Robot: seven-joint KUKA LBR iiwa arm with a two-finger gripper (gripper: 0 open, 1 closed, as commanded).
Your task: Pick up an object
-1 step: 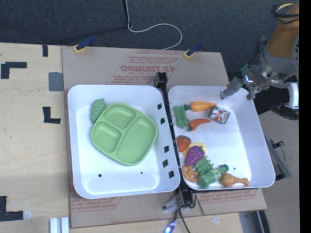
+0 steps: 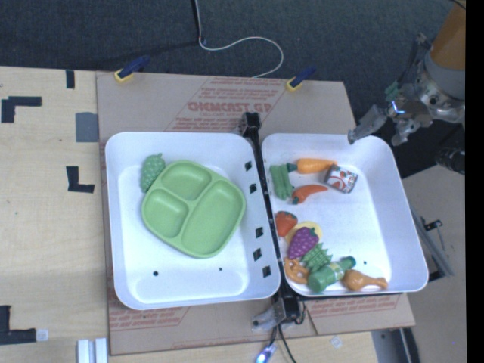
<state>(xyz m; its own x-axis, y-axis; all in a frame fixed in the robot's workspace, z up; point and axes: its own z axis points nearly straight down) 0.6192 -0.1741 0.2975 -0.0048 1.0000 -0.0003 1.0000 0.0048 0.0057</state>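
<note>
Camera view: pincer [image 2: 382, 123] hovers tilted above right bin's [image 2: 404, 225] far corner.

Camera position: fixed above the bench [image 2: 45, 203], tilted downward.
Coverage: both bins [image 2: 121, 225] seen whole, from moderate distance.
Arm [image 2: 442, 59]: entered at 2 o'clock.

Toy foods [image 2: 314, 221] clustered in right bin [image 2: 393, 203]
</note>
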